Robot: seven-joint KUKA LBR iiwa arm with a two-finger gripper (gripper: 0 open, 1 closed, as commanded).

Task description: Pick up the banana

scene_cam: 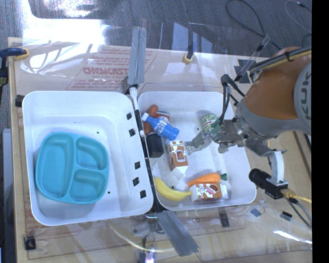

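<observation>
- The desk point(55, 75) holds two white bins.
- The banana point(170, 190) lies in the right bin point(238, 199), at its near edge, beside the carrot point(204, 179).
- The jaws point(200, 141) hang above the banana; open or closed, I cannot tell.
- Nothing is picked up yet.

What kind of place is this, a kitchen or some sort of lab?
Most likely a robotics lab bench, not a kitchen. A robot arm reaches over two white bins, one holding toy groceries such as a banana and carrot, and cables trail across the carpet.
</observation>
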